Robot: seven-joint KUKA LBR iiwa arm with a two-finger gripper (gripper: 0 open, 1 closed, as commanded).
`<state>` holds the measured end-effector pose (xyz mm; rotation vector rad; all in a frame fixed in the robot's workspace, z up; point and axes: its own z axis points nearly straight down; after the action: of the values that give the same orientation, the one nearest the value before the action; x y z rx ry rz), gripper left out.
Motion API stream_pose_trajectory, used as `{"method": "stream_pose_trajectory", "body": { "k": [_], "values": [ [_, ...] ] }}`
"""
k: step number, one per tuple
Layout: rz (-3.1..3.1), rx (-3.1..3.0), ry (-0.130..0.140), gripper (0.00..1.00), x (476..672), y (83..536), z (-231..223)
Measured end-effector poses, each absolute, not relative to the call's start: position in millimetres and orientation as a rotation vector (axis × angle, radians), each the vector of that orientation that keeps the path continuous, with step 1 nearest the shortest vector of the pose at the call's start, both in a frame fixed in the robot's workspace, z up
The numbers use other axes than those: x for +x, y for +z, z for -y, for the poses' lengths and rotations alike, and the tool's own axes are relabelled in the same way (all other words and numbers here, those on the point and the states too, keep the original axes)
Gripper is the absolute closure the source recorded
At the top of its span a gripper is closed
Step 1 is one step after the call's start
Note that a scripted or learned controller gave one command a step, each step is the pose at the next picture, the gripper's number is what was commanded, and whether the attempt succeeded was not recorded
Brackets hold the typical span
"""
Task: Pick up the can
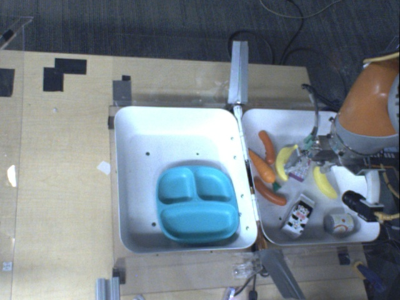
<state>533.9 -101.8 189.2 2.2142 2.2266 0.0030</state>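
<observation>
Nearest the lens, high over the right side: grey arm (369,133) with its orange band (370,99), reaching in from the right. At its tip, gripper (310,156), low over the middle of the right bin (369,235). Too blurred to tell whether spread or pressed together. Just below it, touching or nearly so, a small purplish clear thing (298,170), kind unclear.

In the same bin, near the front right corner: the can (340,224), grey, seemingly on its side, well apart from the gripper and free of any grasp. Just left of it, a black-and-white carton (299,216), tilted.

Flanking the gripper, two yellow bananas: one to the left (284,161), one to the right (325,182). Along the bin's left wall, an orange carrot (262,167) between two reddish sausages, one farther back (267,144), one nearer the front (270,195).

In the left bin (134,167), toward the front: a blue divided plate (197,205), lying flat.
</observation>
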Motion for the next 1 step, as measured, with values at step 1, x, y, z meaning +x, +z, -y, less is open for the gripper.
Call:
{"method": "stream_pose_trajectory", "body": {
  "k": [1],
  "values": [
    [-1.917,2.487,0.003,0.00,489.6,95.4,103.9]
  ]
}}
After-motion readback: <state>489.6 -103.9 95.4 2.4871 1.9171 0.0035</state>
